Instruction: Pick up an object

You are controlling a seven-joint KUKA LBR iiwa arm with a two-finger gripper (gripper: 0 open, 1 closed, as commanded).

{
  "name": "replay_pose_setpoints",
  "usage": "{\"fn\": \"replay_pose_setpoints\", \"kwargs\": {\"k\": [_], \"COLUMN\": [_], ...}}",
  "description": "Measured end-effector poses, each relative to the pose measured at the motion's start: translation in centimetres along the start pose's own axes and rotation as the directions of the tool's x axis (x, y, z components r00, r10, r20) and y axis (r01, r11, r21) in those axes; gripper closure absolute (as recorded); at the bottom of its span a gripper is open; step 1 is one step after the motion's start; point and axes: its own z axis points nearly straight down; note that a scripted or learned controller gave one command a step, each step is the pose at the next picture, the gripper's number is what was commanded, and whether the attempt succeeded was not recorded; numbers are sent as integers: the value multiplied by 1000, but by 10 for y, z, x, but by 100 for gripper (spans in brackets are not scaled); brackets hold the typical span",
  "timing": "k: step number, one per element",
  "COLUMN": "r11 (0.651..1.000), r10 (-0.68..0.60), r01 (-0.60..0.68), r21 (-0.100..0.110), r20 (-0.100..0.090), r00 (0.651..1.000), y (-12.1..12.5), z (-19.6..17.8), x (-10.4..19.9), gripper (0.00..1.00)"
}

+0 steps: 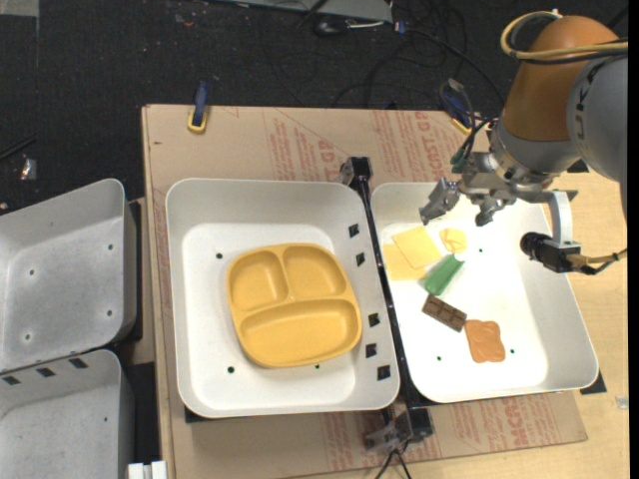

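In the right bin [559, 347] lie a pale yellow flat slab [413, 250], a small yellow piece [453, 239], a green block [442, 273], a brown chocolate-like bar [444, 313] and an orange-brown toast-shaped piece [484, 341]. My gripper [462, 207] hangs above the bin's far side, just beyond the yellow pieces. Its two fingers stand spread apart with nothing between them. The arm's orange band [549, 78] rises behind it.
The left bin [200, 267] holds a yellow divided tray [294, 303]. A black divider [374, 267] runs between the two bins. A blue clamp [199, 108] sits at the board's far left edge. Grey lids [60, 267] lie to the left.
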Motion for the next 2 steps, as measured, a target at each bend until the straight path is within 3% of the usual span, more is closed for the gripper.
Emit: {"fn": "replay_pose_setpoints", "kwargs": {"k": [1, 2], "r11": [1000, 1000], "r10": [-2, -3], "r01": [2, 3], "r21": [-13, -10], "r20": [1, 1], "r00": [1000, 1000], "y": [3, 4], "z": [-8, 35], "x": [0, 5], "gripper": [0, 0]}}
